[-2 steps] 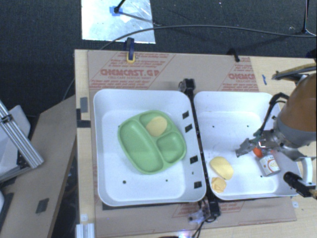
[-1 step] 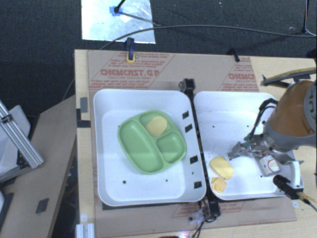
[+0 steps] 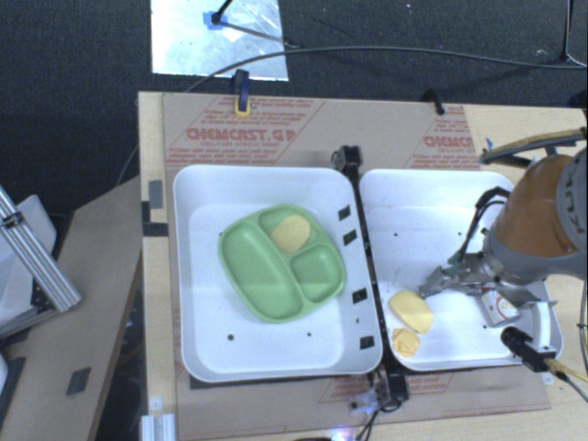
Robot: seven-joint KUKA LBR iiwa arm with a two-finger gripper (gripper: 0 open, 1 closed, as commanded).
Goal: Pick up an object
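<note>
A green divided plate (image 3: pixel 266 274) lies in the left bin (image 3: pixel 197 338), with a yellow piece of food (image 3: pixel 291 233) in its upper compartment. In the right bin (image 3: pixel 413 209), near the front left corner, lie a larger yellow piece (image 3: pixel 412 310) and a smaller yellow piece (image 3: pixel 405 342). My gripper (image 3: pixel 435 284) reaches in from the right, low over the right bin, its tips just above and to the right of the larger yellow piece. I cannot make out whether it touches that piece.
A black divider (image 3: pixel 360 246) with clips runs between the two bins. The bins rest on a brown cardboard sheet (image 3: pixel 276 127). A small white tag (image 3: pixel 501 309) lies under the wrist in the right bin.
</note>
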